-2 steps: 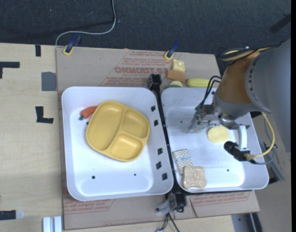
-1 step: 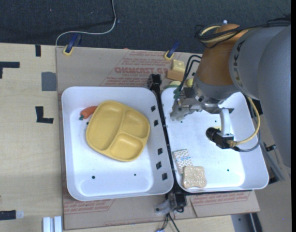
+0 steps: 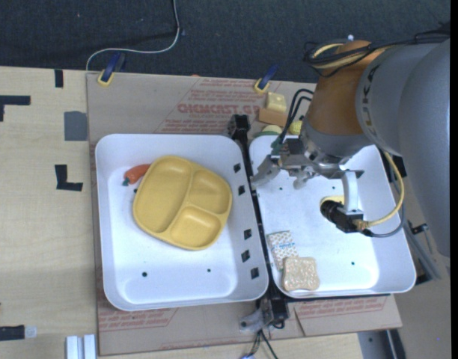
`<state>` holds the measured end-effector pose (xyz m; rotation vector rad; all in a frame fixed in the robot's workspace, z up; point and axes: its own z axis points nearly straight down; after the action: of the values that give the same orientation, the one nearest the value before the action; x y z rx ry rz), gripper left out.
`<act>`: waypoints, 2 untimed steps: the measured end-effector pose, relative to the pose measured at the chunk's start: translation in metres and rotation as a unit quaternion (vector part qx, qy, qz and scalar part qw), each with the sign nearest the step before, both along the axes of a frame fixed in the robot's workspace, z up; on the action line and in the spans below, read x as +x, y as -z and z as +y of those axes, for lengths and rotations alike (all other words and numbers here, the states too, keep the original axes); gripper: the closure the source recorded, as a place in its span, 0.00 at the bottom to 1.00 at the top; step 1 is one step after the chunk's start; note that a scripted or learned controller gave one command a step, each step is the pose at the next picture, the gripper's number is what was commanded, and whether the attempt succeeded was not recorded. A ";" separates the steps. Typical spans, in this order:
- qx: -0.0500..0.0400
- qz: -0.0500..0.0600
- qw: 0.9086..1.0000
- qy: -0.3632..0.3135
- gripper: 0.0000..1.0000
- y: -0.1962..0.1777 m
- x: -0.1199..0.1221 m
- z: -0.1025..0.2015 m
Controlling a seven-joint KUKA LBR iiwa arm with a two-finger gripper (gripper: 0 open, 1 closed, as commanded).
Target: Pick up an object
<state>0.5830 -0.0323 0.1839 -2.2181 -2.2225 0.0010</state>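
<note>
My gripper [image 3: 292, 172] hangs under the grey and orange wrist over the far left part of the right bin [image 3: 379, 271], close to the divider between the bins. A tan cracker-like piece [image 3: 300, 274] lies at the near left of that bin. A small pale patterned packet [image 3: 281, 242] touches its far side. Both lie well in front of the gripper, apart from it. In the left bin [image 3: 117, 260] a yellow divided plate [image 3: 182, 202] rests tilted, with an orange piece [image 3: 136, 173] poking out at its far left edge.
A yellow block [image 3: 274, 109] and a pale green thing [image 3: 269, 131] sit just behind the right bin, partly hidden by the arm. A yellow cable and black fitting [image 3: 341, 214] hang off the wrist over the bin. Clamps [image 3: 109, 70] hold the cardboard base.
</note>
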 end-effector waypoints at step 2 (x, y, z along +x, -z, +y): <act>0.000 -0.001 1.000 0.003 0.00 0.102 -0.002 -0.077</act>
<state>0.5807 -0.1091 0.0821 -2.2255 -2.2167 0.0000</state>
